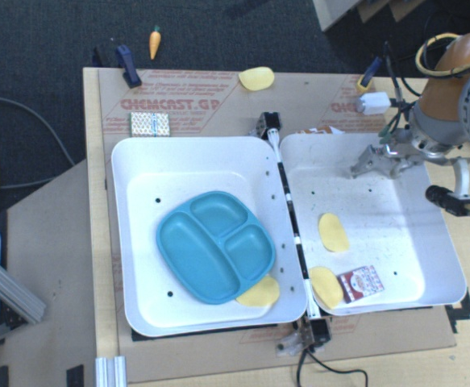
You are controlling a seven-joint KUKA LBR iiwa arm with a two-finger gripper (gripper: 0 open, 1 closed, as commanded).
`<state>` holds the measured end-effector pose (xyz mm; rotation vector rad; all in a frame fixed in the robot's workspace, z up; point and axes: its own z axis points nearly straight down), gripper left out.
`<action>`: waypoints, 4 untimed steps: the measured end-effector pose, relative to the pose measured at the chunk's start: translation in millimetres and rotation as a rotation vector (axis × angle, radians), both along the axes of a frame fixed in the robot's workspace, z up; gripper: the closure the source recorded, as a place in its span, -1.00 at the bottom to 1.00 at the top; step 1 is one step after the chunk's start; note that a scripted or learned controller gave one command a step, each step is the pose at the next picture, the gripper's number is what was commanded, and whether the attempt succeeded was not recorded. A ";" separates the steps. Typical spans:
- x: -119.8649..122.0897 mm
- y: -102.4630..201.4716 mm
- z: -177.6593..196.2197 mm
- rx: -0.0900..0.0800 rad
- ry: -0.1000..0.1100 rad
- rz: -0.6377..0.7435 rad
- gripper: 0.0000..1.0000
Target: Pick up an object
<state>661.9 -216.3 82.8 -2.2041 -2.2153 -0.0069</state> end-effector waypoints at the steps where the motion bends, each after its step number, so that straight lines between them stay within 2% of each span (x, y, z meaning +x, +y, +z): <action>1: -72.0 103.9 54.4 -0.013 -0.007 -0.003 -1.00; 2: -100.6 118.4 1.5 -0.014 -0.007 -0.006 -1.00; 3: -114.8 121.1 1.6 -0.013 -0.006 -0.006 -1.00; 4: -114.2 121.1 11.5 -0.014 -0.008 -0.007 1.00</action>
